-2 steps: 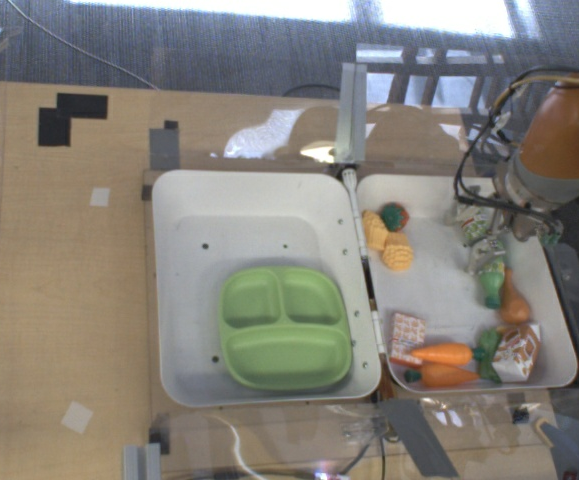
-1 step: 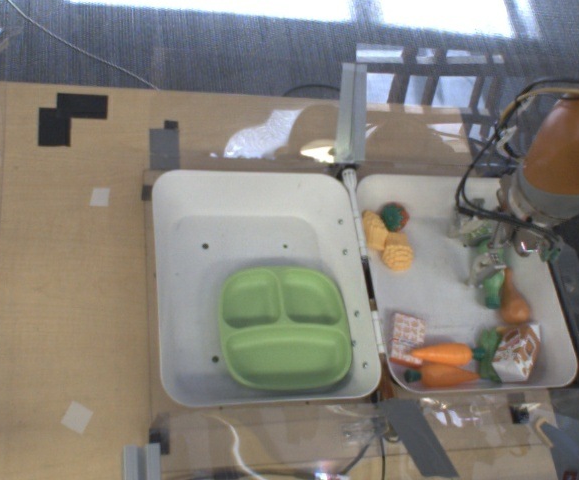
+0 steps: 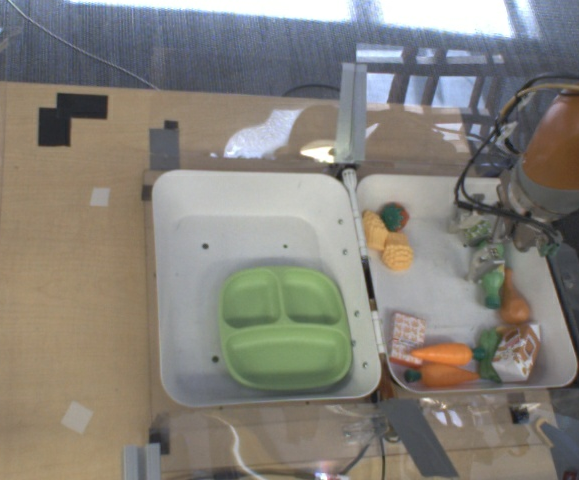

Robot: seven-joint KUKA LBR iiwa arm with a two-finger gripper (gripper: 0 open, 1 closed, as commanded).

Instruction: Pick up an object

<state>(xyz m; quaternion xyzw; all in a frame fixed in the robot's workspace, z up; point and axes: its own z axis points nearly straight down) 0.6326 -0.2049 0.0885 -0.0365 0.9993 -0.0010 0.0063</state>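
**Arm hovering over toy food in the right bin**

Nearest the camera, along the front edge of the right bin (image 3: pixel 567 368), two orange carrots (image 3: pixel 441 354) are lying side by side, touching, with a small red-and-white packet (image 3: pixel 407 329) just to their left and a white carton (image 3: pixel 518 355) sitting in the front right corner. Just behind the carton a brown, rounded piece (image 3: pixel 515 311) and a green piece (image 3: pixel 493 286) are resting near the right wall. In the left bin (image 3: pixel 184 203), a green divided plate (image 3: pixel 284 327) is occupying the front half. Farther back in the right bin, two yellow corn pieces (image 3: pixel 387 243) are lying close to the left wall, with a small red-and-green fruit (image 3: pixel 395 215) touching them from behind. At the bin's far right corner, the grey arm with its orange band (image 3: pixel 567 148) is reaching in, the gripper (image 3: pixel 489 240) hanging above the green piece; whether its fingers are apart or together cannot be told, and nothing is visibly held.
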